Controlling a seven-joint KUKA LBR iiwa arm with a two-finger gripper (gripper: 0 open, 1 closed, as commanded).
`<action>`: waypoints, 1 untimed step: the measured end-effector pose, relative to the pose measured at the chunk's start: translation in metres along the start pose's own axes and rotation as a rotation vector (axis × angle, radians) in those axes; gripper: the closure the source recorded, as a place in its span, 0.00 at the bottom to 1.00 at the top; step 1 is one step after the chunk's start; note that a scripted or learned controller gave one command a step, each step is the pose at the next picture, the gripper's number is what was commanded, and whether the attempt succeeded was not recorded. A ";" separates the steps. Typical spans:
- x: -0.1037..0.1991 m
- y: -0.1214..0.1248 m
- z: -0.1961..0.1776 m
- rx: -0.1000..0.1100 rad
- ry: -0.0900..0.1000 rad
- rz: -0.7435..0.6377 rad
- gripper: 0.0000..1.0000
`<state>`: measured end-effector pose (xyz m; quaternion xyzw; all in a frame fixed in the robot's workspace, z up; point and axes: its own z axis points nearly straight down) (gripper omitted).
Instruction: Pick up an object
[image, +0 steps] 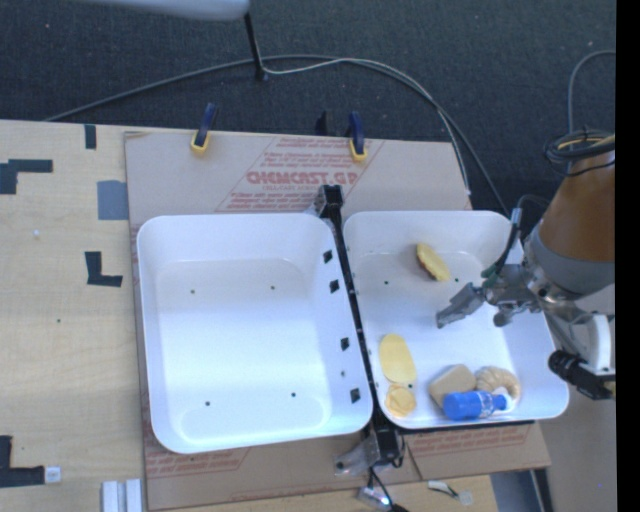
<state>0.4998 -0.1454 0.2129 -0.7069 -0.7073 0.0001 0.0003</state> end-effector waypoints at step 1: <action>-0.010 0.080 0.008 -0.001 -0.001 -0.001 0.00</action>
